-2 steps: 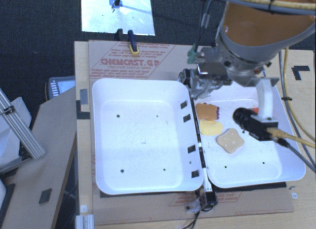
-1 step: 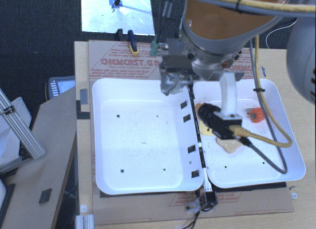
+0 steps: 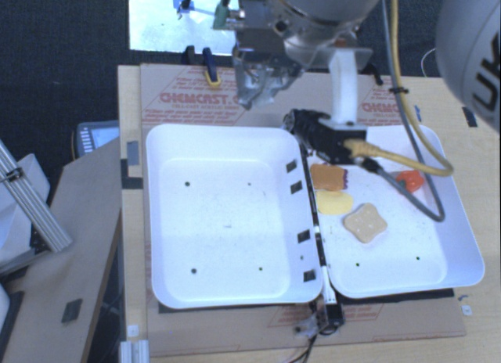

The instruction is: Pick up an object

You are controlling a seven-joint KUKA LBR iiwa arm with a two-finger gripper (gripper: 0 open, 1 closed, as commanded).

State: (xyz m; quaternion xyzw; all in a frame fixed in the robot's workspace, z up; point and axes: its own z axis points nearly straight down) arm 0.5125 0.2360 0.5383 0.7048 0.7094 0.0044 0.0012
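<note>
Several small things lie in the right bin (image 3: 438, 264): an orange-brown block (image 3: 329, 177) near its left wall, a flat yellow piece (image 3: 335, 203) just in front of it, a tan toast-shaped piece (image 3: 365, 223) further forward, and a small red-orange thing (image 3: 410, 180) partly behind a cable. My gripper (image 3: 256, 94) hangs high over the bench, above the far rim of the left bin (image 3: 227, 221). It is up and to the left of all these things, and nothing shows in its grasp.
Both white bins sit side by side on a brown board (image 3: 196, 97). A yellow and blue clamp (image 3: 210, 68) holds the board's far edge. A yellow cable and a grey one (image 3: 423, 197) drape across the right bin's far half.
</note>
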